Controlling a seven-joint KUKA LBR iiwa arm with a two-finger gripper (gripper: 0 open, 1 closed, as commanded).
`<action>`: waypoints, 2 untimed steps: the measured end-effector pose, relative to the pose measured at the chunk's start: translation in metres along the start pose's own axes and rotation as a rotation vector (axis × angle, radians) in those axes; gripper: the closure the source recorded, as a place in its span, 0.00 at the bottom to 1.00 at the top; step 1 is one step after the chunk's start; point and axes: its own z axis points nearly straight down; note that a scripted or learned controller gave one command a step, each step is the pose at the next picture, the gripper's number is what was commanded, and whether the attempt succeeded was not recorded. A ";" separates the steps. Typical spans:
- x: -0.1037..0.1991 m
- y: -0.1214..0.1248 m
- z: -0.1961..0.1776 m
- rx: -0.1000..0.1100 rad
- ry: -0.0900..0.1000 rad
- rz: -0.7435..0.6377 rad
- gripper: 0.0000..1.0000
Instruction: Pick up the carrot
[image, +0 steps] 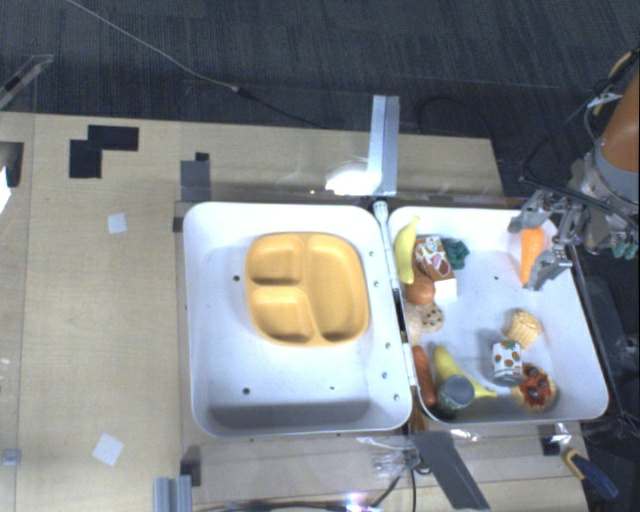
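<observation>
Currently we see the gripper (540, 243) with its fingers (553, 262) closed around the carrot (531, 254), which hangs upright between them, tip down, over the upper right corner of the right bin (590, 345). Below it in that bin we note a ridged tan piece (523, 327), a printed cup (508, 359), two bananas (404, 252) and a cookie (431, 318). We log a yellow divided plate (303, 288) in the left bin (215, 320).
</observation>
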 end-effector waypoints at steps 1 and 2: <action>-0.026 -0.037 0.152 -0.003 0.013 0.132 0.00; 0.033 -0.037 0.160 0.001 -0.004 0.464 0.00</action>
